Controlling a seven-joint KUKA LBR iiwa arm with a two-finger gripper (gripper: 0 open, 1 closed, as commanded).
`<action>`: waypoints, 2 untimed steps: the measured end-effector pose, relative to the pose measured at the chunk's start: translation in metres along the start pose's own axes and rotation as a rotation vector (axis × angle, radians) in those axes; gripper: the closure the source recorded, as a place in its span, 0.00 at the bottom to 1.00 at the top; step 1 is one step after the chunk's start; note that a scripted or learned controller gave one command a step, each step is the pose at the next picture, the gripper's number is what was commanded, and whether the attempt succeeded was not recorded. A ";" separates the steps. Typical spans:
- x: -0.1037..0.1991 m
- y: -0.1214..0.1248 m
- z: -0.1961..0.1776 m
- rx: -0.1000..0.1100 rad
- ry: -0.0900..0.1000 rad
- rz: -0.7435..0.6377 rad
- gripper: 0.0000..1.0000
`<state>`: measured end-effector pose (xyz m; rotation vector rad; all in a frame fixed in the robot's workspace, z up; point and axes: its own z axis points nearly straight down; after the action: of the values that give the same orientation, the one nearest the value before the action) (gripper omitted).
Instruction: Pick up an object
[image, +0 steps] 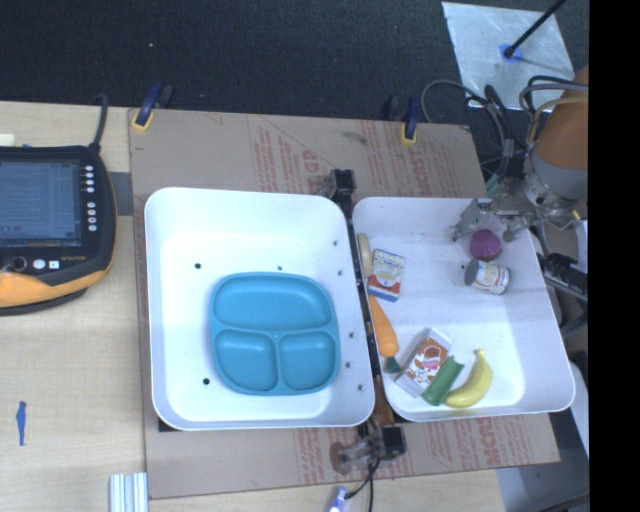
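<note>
A: What do I have in front of me, biggest things first?

B: Two shallow white plastic bins side by side. The left bin (180, 300) holds a blue three-compartment plastic tray (272, 332). The right bin (520, 330) holds the small items. My grey arm with its orange band (562, 135) reaches in from the right, over that bin's far right corner.

A: And the pincer?

B: The metal two-finger gripper (487, 232) hangs with its prongs spread wide around a small round purple ball (486, 244). I judge it open, gripping nothing yet. A small silver can (487, 276) lies on its side just beside the ball, on the near side.

A: Anything else in there?

B: A yellow banana (474, 380) near the front edge, touching a green vegetable (445, 381) and a red-and-white carton (424, 361). An orange carrot (384, 330) lies along the left wall, a small printed packet (387, 274) above it.

A: How do I grab well?

B: I would centre on the ball, drop low, and close slowly so it cannot roll against the can.
</note>
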<state>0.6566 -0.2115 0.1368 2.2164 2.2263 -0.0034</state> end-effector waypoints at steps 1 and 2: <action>0.000 -0.003 -0.013 -0.001 0.000 0.002 0.00; 0.000 -0.009 0.012 0.004 0.001 -0.001 0.00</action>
<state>0.6472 -0.2111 0.1245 2.2182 2.2294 -0.0077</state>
